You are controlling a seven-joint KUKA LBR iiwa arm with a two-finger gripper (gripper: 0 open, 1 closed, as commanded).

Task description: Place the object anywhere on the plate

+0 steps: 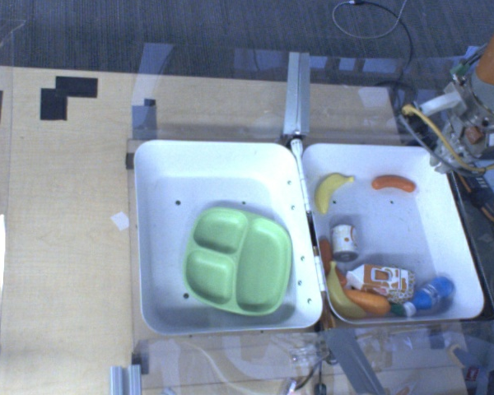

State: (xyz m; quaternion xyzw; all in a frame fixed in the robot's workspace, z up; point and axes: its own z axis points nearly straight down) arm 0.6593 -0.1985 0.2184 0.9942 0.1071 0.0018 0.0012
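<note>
While it hangs beside the right bin, the gripper touches nothing; its opening is unclear.

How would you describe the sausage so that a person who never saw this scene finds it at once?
Look at the right bin, the one full of small items. Along its far wall, near the right corner, lies the sausage, alone on bare white floor. It is orange-red, short and straight, while the banana to its left is yellow and curved.
</note>
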